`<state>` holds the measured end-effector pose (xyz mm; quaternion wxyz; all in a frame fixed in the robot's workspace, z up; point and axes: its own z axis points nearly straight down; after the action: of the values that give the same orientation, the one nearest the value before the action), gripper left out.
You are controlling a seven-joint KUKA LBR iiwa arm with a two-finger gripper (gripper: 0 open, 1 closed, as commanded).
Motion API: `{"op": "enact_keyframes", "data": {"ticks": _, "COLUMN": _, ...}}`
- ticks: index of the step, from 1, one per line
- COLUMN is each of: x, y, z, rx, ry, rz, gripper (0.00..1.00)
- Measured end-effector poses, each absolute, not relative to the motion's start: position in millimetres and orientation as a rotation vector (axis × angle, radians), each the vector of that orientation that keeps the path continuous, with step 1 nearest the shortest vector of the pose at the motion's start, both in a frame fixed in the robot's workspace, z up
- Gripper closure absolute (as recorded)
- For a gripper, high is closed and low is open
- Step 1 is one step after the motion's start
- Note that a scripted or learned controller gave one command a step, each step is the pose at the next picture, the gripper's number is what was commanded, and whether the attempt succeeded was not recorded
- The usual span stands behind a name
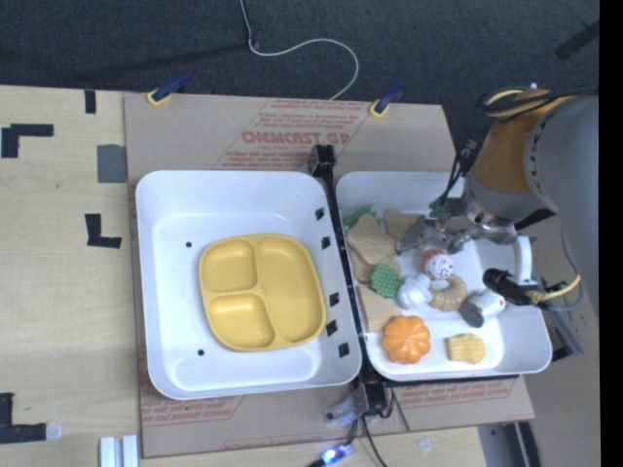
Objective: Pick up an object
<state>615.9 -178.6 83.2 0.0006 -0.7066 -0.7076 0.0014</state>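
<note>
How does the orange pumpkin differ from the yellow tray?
The orange pumpkin is small, round and ribbed; the yellow tray is far larger, flat and split into three compartments. The pumpkin lies in the right bin among other toys; the tray lies alone in the left bin. Both rest on a bin floor, untouched.

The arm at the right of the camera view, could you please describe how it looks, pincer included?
The arm is a thick, rounded grey body with an orange band above the wrist. Thin dark cables run along the wrist. Its pincer is a darker metallic grey assembly, over the right bin. A white and black fitting projects beside it.
</note>
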Motion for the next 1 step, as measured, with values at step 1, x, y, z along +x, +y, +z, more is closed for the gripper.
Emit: {"op": "enact_keyframes", "data": {"ticks": 1, "x": 616.2, "y": -178.3, "z": 92.6, "rx": -2.218, "ry": -2.222, "rz": 0.005, "gripper": 1.0}}
